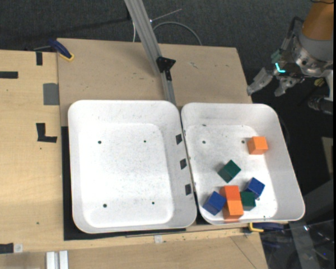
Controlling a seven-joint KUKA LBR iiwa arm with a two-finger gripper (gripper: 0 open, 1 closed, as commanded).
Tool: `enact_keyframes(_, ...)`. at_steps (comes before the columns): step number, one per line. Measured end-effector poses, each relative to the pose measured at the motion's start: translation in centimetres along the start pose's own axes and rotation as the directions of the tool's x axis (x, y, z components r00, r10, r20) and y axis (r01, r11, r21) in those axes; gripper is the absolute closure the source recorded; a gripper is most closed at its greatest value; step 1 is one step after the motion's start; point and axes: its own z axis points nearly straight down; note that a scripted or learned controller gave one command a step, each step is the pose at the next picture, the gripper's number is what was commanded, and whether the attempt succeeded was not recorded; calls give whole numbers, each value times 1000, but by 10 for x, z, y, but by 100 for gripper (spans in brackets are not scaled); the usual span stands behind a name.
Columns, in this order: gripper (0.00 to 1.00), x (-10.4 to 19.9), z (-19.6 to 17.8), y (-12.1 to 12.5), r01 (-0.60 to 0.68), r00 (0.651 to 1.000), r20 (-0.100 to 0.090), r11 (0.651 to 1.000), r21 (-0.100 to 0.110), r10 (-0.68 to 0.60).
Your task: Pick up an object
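Beyond the right bin's (280, 150) far right corner, the tool (271, 83) hangs off the tray, above the worktop (213, 77) edge. Its two fingers stand apart with nothing between them. The nearest candidate, an orange block (258, 144), lies alone inside the right bin, below and slightly left of the tool in the camera view. The remaining blocks, green (229, 170), blue (256, 187) and orange (232, 200), cluster farther toward the near rim. Judged from this layout, the coming move requires travel inward over the bin wall before descent.
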Motion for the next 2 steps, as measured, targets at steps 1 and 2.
enact_keyframes(1,0,0,-3,1,1,1000,2,1000,-4,-1)
enact_keyframes(2,0,6,55,-8,0,1000,0,1000,2,0)
